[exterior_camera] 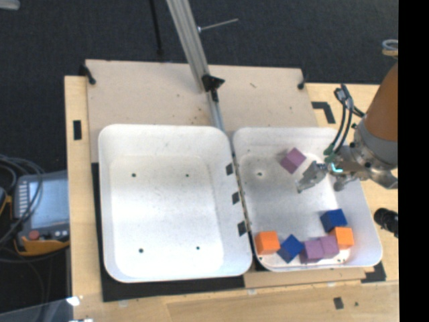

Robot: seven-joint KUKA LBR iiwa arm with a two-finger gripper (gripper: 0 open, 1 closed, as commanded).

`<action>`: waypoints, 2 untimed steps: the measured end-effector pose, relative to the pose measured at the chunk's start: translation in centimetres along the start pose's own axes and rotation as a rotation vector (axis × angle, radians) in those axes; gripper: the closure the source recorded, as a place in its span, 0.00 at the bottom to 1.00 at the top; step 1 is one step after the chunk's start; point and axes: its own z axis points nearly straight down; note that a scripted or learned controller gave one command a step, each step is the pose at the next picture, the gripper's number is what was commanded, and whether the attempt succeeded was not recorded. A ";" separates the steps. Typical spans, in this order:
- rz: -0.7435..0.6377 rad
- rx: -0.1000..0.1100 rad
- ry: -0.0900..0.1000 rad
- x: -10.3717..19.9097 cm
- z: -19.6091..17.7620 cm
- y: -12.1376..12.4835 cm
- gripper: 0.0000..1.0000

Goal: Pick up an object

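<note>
Camera view looks down on the surface (80,180) with two white bins: the left bin (114,143) and the right bin (268,139), where the blocks lie. The gripper (323,178) hangs over the right bin, its fingers spread apart with nothing between them. A lone purple block (293,160) sits just up and left of the fingers, apart from the rest. Along the near wall lie an orange block (267,241), a blue block (291,247), a purple pair (320,249), a second orange block (344,237) and another blue block (333,220), crowded and mostly touching.

The lone purple block looks the best target, being nearest and free on all sides. To grasp it well, the gripper should centre over it, turn so the fingers straddle two flat faces, descend until the tips pass its middle, then close and lift straight. The block appears rotated, so a misaligned approach may push it aside.
</note>
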 end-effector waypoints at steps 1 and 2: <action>0.003 -0.005 -0.001 0.0 -0.2 0.1 0.00; 0.004 0.002 -0.002 0.1 5.6 0.9 0.00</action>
